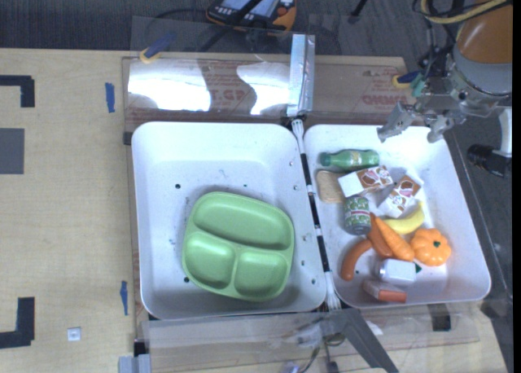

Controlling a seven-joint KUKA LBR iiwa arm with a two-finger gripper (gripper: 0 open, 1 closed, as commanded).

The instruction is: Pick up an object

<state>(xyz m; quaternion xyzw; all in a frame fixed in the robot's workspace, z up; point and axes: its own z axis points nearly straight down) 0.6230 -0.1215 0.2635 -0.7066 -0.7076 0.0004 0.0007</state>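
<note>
Toys (pixel 389 237) below open gripper (pixel 413 126)

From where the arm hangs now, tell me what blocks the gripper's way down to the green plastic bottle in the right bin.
Nothing visible does. The gripper hangs above the far right corner of the right white bin, and the green plastic bottle lies to its left, its top bare. The small cartons lie beside it, not over it.

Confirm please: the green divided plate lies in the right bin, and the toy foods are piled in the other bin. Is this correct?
Not quite. The camera view shows the green divided plate in the left bin, not the right one. The toy foods are piled in the other bin, the right bin.
</note>
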